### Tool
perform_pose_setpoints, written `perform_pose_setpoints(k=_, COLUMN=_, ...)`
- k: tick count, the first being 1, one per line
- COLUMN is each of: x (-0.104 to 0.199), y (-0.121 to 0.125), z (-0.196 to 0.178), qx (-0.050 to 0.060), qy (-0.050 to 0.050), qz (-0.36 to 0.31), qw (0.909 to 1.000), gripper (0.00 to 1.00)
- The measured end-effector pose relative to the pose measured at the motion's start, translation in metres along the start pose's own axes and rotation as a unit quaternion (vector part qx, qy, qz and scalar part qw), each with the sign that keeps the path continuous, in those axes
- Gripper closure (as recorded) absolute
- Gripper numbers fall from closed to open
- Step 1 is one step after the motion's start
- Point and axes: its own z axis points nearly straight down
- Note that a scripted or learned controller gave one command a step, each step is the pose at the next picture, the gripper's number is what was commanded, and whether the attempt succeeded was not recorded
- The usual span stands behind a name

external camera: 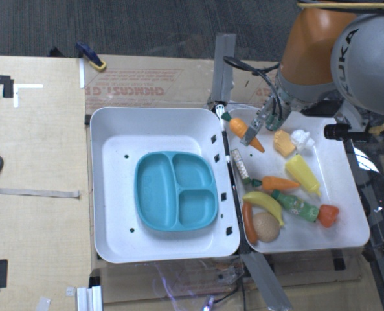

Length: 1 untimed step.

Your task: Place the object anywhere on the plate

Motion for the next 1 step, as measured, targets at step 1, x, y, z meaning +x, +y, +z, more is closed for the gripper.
perform_pose_setpoints(k=1, x=-0.0001, y=0.0000, z=-0.0001, qx=0.000, qy=0.000, qz=0.000, qw=1.0000, gripper=0.00)
